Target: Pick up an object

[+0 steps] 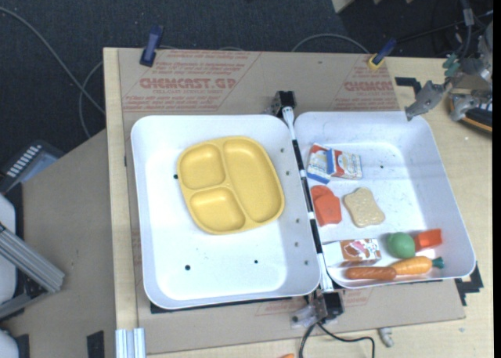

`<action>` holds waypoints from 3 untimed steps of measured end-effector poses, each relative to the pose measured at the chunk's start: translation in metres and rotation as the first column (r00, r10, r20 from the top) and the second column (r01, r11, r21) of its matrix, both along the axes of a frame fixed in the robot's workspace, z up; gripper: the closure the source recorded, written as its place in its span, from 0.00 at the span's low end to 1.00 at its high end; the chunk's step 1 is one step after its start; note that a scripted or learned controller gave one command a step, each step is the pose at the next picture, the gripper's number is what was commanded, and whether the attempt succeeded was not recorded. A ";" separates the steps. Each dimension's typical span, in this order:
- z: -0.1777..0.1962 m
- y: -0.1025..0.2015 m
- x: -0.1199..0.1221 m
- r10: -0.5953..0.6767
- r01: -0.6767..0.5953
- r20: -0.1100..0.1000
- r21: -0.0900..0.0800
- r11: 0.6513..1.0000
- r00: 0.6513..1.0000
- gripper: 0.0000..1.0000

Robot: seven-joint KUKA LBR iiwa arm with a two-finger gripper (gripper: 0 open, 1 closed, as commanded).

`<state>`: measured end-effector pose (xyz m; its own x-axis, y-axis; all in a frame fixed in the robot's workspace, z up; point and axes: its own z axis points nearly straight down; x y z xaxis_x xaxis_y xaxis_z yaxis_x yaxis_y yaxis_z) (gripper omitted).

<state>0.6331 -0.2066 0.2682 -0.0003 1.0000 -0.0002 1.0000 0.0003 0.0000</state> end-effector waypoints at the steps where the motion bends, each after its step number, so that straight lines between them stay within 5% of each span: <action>1: -0.173 0.023 -0.023 0.000 0.000 0.003 -0.001 1.000 1.000 0.00; 2: -0.182 -0.012 -0.096 0.001 -0.001 0.001 0.004 1.000 1.000 0.00; 3: -0.061 0.089 -0.062 0.002 -0.002 0.004 0.000 1.000 1.000 0.00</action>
<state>0.5714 -0.1181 0.2069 -0.0026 1.0000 0.0003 1.0000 0.0026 0.0037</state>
